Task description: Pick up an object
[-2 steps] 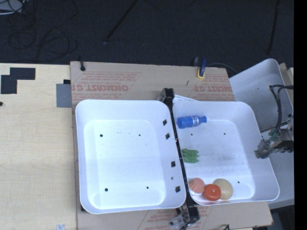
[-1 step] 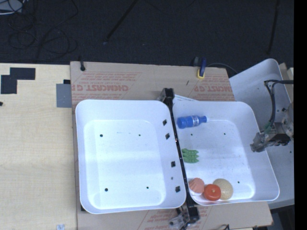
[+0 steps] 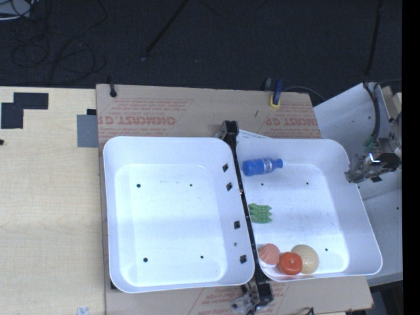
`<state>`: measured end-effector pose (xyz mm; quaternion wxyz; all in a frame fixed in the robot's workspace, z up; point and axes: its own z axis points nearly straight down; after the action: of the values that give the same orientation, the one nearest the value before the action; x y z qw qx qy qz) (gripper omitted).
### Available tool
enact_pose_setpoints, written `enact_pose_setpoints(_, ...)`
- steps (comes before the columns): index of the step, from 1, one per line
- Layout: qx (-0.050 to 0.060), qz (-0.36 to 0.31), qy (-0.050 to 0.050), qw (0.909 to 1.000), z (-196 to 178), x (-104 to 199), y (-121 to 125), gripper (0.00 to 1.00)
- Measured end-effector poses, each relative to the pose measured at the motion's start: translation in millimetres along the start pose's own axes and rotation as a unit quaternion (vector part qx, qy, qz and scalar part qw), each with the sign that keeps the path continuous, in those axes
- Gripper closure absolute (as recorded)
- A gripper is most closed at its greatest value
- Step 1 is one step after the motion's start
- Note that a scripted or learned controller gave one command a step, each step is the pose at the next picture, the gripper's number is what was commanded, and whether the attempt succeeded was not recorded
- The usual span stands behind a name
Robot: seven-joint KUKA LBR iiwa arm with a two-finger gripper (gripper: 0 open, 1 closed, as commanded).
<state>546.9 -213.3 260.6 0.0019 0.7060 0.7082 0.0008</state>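
dark floor [image 3: 197, 31], pale wooden bench [image 3: 46, 209], cardboard sheet [image 3: 170, 113]

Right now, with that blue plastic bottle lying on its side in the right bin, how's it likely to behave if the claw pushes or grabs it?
The blue plastic bottle lies on its side, so a push would probably roll it. Its rounded body looks smooth and may slip from a pinch. It seems small and likely light.

White bins [image 3: 125, 151] — blue bottle [image 3: 261, 167], green piece [image 3: 260, 213], red ball [image 3: 291, 264].
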Motion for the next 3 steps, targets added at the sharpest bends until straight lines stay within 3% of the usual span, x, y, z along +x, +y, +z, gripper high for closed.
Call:
enact_pose_setpoints(1,0.009,0.0,0.004,0.9999,148,31,-5,1.0)
enact_pose_setpoints(2,-0.001,0.001,-0.001,1.0,66,-2,18,1.0)
enact_pose_setpoints(3,0.005,0.003,0.002,1.0,55,0,-56,1.0)
